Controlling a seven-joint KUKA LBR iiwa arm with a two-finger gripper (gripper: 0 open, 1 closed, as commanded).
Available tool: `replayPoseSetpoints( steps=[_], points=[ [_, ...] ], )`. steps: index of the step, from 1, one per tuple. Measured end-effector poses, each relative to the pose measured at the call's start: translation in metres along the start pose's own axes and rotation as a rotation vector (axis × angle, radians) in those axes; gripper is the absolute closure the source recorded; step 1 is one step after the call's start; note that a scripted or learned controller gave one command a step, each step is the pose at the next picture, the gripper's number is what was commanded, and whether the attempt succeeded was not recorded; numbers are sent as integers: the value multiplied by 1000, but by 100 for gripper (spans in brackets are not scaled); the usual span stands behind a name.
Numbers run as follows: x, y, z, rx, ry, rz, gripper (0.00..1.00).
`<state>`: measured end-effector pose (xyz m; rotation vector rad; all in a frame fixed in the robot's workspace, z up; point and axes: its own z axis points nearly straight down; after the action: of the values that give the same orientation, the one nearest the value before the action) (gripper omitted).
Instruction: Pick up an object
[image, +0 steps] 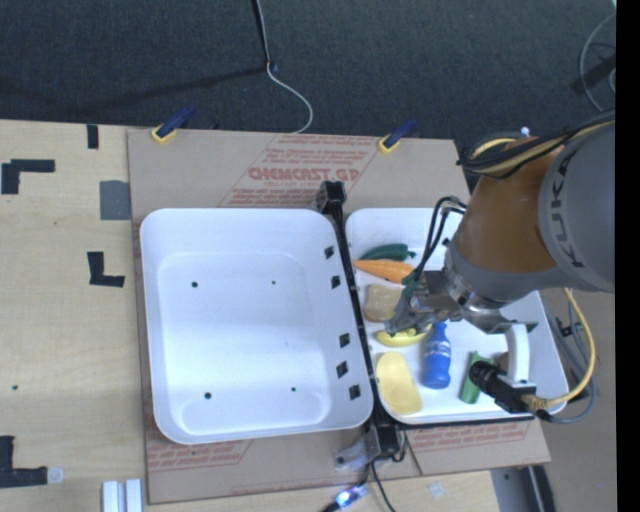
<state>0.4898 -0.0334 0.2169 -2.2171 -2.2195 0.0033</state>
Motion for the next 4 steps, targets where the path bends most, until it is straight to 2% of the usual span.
replayPoseSetpoints(
  steps=[1, 2, 3, 4],
  points=[
    [30, -2, 23, 1, -1, -2, 100],
    [74, 84, 33, -6, -1, -5, 100],
    [97, 163, -68, -19, -1, -4, 100],
    [121, 178, -267, -24, 0, -4, 100]
  ],
)
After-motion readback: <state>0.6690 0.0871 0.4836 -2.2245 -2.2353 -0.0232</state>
